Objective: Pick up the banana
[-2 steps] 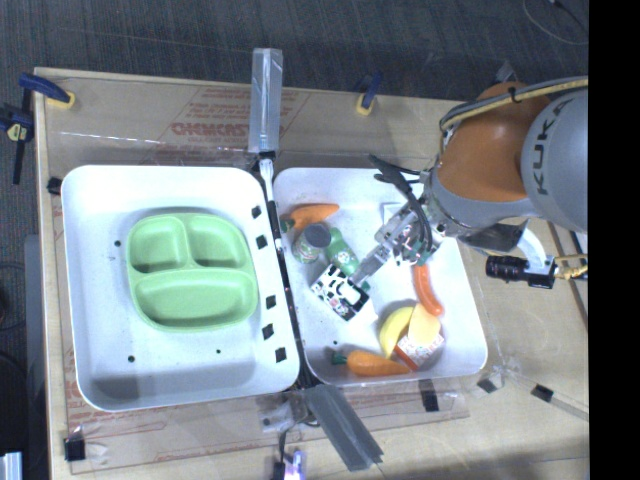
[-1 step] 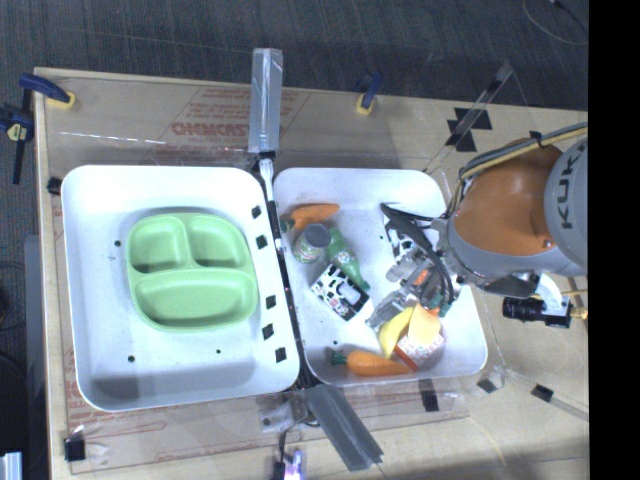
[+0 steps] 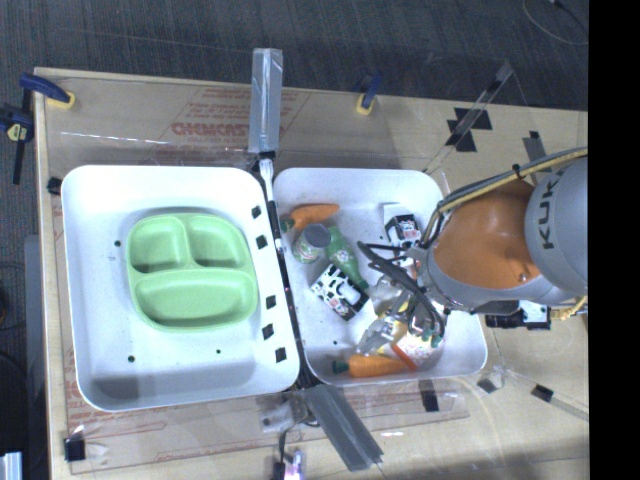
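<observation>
My gripper (image 3: 383, 330) is low in the right bin (image 3: 300, 298), near its front right corner, under a tangle of black cables. A bit of yellow, which may be the banana (image 3: 401, 315), peeks out right beside the gripper and is mostly covered by the cables and wrist. I cannot make out whether the gripper touches it. The arm's orange band (image 3: 485, 243) hangs over the bin's right edge.
The right bin also holds an orange carrot (image 3: 316, 211) at the back, a second carrot (image 3: 375, 365) along the front wall, a green bottle (image 3: 328, 246), a black-and-white patterned item (image 3: 339, 290) and a small white box (image 3: 402, 228). A green divided plate (image 3: 190, 268) lies in the left bin (image 3: 90, 228).
</observation>
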Robot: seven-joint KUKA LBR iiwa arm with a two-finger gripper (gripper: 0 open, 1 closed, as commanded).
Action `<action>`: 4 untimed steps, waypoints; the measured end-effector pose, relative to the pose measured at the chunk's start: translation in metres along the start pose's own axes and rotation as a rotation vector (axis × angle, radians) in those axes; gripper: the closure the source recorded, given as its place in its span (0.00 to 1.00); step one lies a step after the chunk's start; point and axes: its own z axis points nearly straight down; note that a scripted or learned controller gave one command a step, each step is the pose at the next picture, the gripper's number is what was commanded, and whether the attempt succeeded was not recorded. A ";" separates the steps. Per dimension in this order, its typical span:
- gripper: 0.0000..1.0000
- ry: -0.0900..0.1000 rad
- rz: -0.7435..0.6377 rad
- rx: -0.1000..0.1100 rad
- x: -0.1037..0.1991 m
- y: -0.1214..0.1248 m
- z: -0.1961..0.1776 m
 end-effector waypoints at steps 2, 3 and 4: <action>0.00 0.013 -0.099 0.004 -0.008 0.003 0.004; 0.00 0.014 -0.109 0.004 -0.004 0.026 -0.014; 0.00 0.012 0.200 0.008 0.027 0.064 -0.005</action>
